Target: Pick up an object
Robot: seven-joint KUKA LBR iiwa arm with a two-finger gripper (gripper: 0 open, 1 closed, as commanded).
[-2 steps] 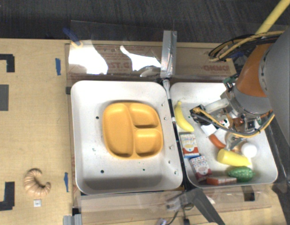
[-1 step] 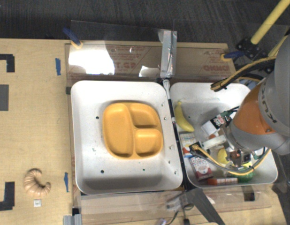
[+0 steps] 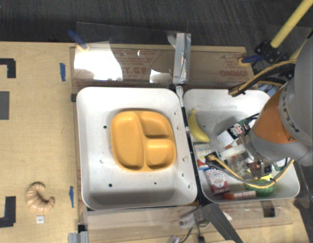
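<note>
The arm (image 3: 290, 120) is reaching down into the right bin (image 3: 217, 103), its gripper (image 3: 250, 167) sitting low among the clutter, presumably seeking a grasp. Jaw state: cannot tell, since wrist and cables are masking them. A banana (image 3: 198, 128) is lying just left of the gripper; the yellow tray (image 3: 143, 139) is lying further left.

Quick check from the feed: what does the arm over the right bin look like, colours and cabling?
The arm is grey and rounded, with a broad orange band above the wrist. Yellow and black cables loop around its lower end, beside a small white tag.
</note>
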